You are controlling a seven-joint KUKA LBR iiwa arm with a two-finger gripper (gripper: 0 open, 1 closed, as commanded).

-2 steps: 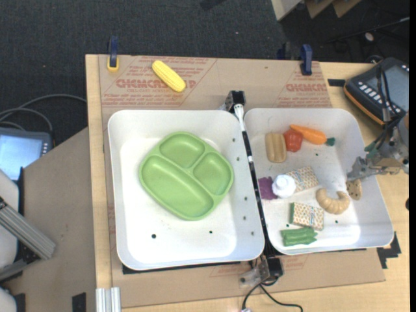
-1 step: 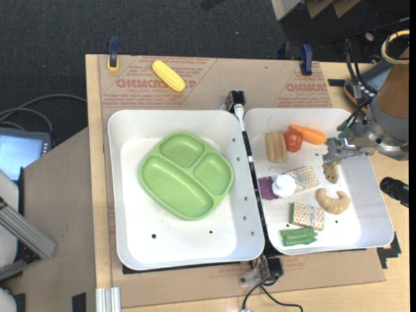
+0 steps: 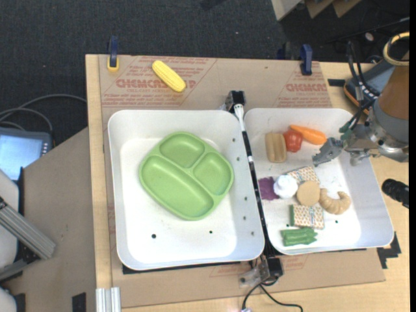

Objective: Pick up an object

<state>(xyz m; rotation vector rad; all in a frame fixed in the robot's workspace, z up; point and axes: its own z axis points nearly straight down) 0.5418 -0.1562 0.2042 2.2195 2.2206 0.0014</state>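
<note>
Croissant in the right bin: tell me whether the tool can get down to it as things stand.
Probably yes. The croissant lies uncovered near the right bin's edge, and the tool hangs above that same bin; only the round cookie crowds it.

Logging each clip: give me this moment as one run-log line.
gripper: over right bin, nothing held | plate: left bin | corn: on bench

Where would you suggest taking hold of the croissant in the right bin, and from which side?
Grip the croissant across its thick middle, coming straight down from above. It lies flat on the right bin floor, and its curved ends taper, so the centre probably gives the surest hold. The round cookie touches its left side, so the hand should close top-to-bottom in the view.
</note>
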